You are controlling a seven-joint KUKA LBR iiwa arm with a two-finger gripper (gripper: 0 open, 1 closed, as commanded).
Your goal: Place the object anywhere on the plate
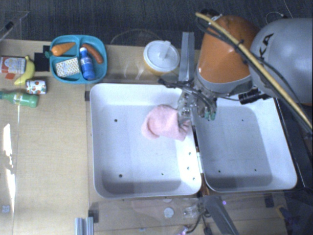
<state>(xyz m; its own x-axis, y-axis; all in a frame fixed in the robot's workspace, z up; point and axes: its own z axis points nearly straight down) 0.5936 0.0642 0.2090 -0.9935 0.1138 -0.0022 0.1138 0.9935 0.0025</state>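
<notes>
A pale pink, rounded plate-like thing [164, 123] lies in the left white bin [122, 175], close to that bin's right wall and toward the back. My gripper [187, 114] hangs over the pink thing's right edge, right at the divide between the two bins. The orange band and grey wrist above it hide much of the gripper. I make out no separate object at the gripper. The right white bin [244, 160] lies under the arm.
Behind the bins stand a yellow cup with a white lid [161, 57] and a blue divided tray [79, 58] with toy food. A banana [25, 71], a small can [35, 86] and a green bottle [19, 99] lie on the bench at far left.
</notes>
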